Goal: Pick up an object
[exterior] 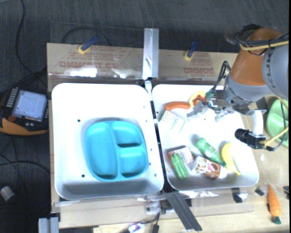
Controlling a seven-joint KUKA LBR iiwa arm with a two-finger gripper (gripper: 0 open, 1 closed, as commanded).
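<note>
Where the bench ends at far left, a handheld pendant lies on the dark floor. The left bin holds a blue divided tray near its middle. A metal post stands behind the seam between the bins. In the right bin, an orange piece lies in the upper left corner, with a pale speckled packet just below it. Toward the front sit a red packet with a green item across it, a green bottle, a brown-and-red pouch, and a banana near the right wall. The gripper hangs over the bin's upper middle, just right of the orange piece; whether its grasp is released or clenched cannot be told. The arm enters from the right. A carrot lies outside the bin at lower right.
</note>
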